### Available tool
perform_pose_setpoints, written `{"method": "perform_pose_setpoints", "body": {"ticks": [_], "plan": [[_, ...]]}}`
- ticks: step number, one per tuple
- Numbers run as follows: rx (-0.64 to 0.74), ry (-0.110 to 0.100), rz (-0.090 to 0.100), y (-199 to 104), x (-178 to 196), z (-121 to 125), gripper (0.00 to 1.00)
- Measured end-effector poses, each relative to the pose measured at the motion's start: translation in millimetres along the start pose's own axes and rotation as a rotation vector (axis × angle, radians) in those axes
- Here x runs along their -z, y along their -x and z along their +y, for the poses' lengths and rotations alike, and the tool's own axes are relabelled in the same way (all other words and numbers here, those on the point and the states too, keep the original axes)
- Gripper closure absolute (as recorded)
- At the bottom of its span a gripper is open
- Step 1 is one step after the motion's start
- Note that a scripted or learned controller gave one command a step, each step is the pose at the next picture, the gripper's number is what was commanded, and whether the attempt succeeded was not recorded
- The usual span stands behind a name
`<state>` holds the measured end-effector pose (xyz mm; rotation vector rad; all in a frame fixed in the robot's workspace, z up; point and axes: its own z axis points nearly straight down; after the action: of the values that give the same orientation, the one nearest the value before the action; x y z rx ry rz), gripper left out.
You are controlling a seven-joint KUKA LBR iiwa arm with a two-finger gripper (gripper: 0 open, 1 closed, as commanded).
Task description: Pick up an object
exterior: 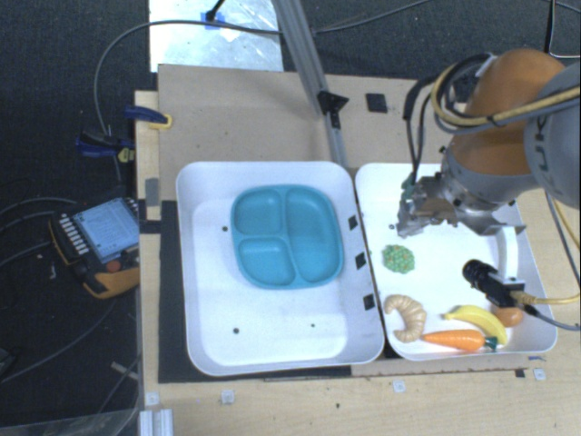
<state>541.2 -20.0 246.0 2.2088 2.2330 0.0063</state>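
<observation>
Camera view: the gripper (408, 218) of the grey arm hangs over the upper left of the right bin (545, 339), with the green broccoli-like piece (398, 259) lying just below it toward the near edge of the bench and a touch to the left (the nearest candidate for a pick). Whether the tool is spread or pressed together cannot be told from this slant; nothing is seen pinched in it. The green piece is roundish, so no long axis matters there. Farther along the same line lie a croissant (406, 316), a carrot (453, 340) and a banana (472, 318), both lying roughly left to right. The blue divided plate (287, 236) sits in the left bin (209, 334).
</observation>
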Motion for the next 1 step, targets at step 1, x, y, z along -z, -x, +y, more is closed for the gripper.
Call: {"method": "perform_pose_setpoints", "body": {"ticks": [1], "plan": [[-0.001, 0.000, 0.000, -45.2, 1.8, 19.0, 1.00]]}}
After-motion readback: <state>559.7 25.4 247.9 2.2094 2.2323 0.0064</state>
